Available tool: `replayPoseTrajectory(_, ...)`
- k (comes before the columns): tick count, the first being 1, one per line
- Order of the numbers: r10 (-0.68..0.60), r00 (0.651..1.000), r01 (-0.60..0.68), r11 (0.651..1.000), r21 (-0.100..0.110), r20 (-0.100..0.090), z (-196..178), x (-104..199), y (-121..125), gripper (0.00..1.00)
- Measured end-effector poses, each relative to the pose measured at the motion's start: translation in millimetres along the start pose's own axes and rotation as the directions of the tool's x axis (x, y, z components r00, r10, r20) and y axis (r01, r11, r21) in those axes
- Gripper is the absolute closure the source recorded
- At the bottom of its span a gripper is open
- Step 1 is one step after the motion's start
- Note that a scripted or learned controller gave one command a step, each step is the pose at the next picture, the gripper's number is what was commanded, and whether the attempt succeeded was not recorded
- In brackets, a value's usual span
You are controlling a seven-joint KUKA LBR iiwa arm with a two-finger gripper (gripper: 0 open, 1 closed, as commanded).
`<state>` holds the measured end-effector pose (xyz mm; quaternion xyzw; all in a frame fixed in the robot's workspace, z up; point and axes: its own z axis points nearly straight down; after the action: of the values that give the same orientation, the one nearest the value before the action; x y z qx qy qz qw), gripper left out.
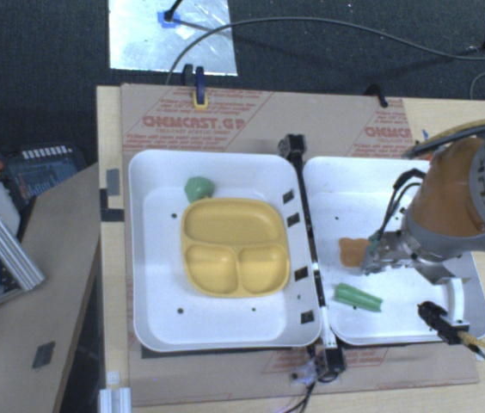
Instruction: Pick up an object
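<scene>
An orange piece [352,250] lies in the right bin [337,188], near its middle. My gripper [375,258] hangs low over the bin, right at the orange piece's right edge. A green elongated object [359,298] lies just below it, toward the bin's front. The left bin [152,231] bears a yellow divided tray [234,246], and a small green object [199,188] rests at the tray's upper left corner.
The arm's grey and orange wrist [457,200] covers the right side of the right bin. A black divider with clips [304,239] runs between the bins. Cables trail over the cardboard behind.
</scene>
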<state>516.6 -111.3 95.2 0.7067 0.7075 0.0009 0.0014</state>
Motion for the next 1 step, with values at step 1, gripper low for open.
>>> replayPoseTrajectory(1,-0.002,1.000,0.002,1.000,-0.002,0.001,-42.9,-1.0,2.5,1.00)
